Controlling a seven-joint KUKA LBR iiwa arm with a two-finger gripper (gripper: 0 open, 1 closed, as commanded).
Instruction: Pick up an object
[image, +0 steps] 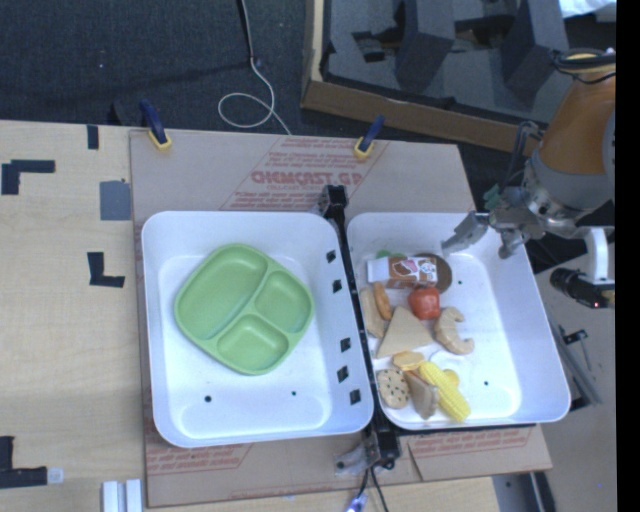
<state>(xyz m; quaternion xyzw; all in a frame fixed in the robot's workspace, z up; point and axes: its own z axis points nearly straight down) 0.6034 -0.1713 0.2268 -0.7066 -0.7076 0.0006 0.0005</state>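
Two shallow white plastic bins sit side by side on a sheet of brown printed cardboard (300, 180) in the middle of the frame. The left bin (160, 330) holds a smooth green plastic plate (244, 308) with three moulded compartments, lying flat and turned at a slant. The right bin (520, 340) carries a cluster of small toy foods along its left half: a flat brown and white packet (403, 270) at the top, a glossy red tomato-like ball (425, 303) just below it, a tan wedge (404, 330) touching the ball, a pale curved piece (452, 331) to the right of the wedge, and a knobbly yellow corn cob (443, 390) near the lower edge beside a speckled cookie-like disc (391, 385). Several pieces overlap, so their full outlines are hard to make out. The grey two-finger gripper (492, 238) hangs over the upper right corner of the right bin, its two prongs spread apart and nothing between them, well apart from the toys. The arm's orange band (580, 120) is cut off by the upper right edge of the frame. A blue and yellow clamp (154, 126) pins the cardboard at the upper left.
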